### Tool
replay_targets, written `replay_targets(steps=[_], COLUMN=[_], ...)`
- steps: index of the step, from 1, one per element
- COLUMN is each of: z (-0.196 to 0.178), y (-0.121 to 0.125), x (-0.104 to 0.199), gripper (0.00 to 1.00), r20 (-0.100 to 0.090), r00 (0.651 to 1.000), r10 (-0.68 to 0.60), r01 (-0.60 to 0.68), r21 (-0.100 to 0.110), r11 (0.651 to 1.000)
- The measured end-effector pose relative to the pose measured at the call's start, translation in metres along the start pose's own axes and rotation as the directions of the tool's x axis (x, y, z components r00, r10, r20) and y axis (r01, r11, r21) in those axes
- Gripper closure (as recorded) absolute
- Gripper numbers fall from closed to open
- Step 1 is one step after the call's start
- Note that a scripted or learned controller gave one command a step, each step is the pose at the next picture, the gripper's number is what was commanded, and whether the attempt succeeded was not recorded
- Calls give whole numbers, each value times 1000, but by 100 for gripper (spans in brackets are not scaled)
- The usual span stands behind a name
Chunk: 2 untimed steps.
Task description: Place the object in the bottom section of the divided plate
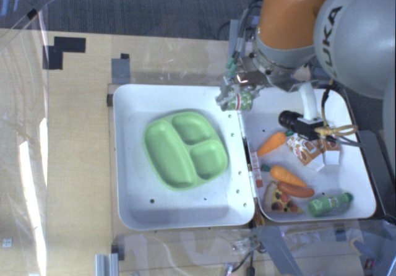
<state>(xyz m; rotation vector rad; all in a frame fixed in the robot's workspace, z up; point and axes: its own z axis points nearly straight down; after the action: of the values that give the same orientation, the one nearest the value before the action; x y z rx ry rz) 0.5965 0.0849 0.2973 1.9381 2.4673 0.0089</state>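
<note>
right bin (370,202) | carrot (272,143) | second carrot (287,175) | pizza slice (278,198) | green bottle (329,204) | carton (307,148)

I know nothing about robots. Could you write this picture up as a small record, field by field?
left bin: holds a green divided plate with three sections
right bin: two carrots, pizza slice, green bottle, carton
gripper: over the rim between the bins, at their far end
at the gripper: small green-and-white item; whether it is gripped cannot be told
progress: nothing lies in the plate yet
</note>
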Motion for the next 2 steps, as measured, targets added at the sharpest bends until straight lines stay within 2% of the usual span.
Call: replay_targets(steps=[1,2], z=[44,34], y=[-37,12], x=[58,49], gripper=[100,100], r20=[0,0], r00=[1000,998], r10=[16,70], r01=[-16,-70], r21=[5,2], r11=[1000,998])
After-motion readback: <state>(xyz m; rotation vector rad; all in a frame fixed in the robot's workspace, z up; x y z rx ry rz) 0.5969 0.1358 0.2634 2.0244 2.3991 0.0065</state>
